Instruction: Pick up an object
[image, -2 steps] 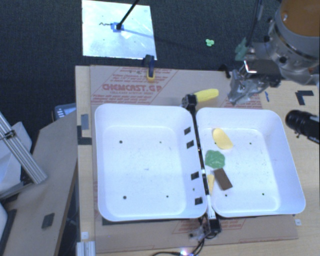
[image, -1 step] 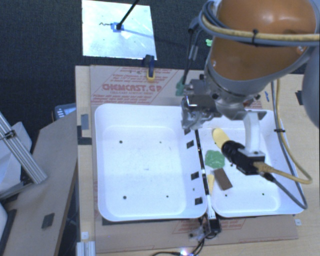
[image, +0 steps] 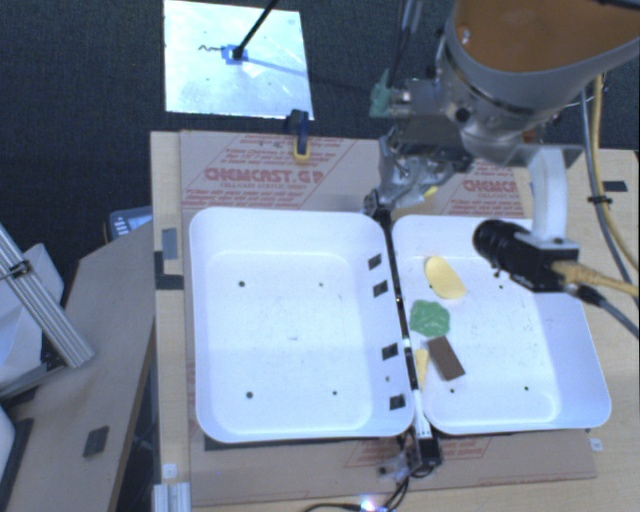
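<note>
Arm (image: 520, 60) enters from the right, its top cut off by the frame edge; orange band and grey housing fill the upper right corner. End effector (image: 400, 190) hangs near the far edge of the bins, about over the seam between them. It is dark, small and tangled with cables, so whether it is open or closed cannot be told. Nothing is visibly held. A black cylindrical unit (image: 520, 255) on a white bracket (image: 548, 195) juts over the right bin and hides part of its floor.

Left bin (image: 290, 320): white, shallow, just a few dark dots on the floor. Right bin (image: 530, 400): white, holds the objects, all grouped near its left wall. Yellow oval piece (image: 444, 278) lies farthest back. Green lumpy piece (image: 430, 319) sits just in front of it. Brown flat block (image: 446, 358) lies tilted, nearest the camera, close to the green piece. A pale yellow sliver (image: 422, 366) sits beside the brown block at the wall, too small to identify.

Cardboard sheet (image: 260, 170) under the bins has red print reading "CHEMCAST GP"; a second print on the right is partly covered by the arm. A yellow and blue clamp (image: 299, 135) sits at its far edge. A shiny metal plate (image: 235, 60) lies beyond the bench (image: 130, 300).
</note>
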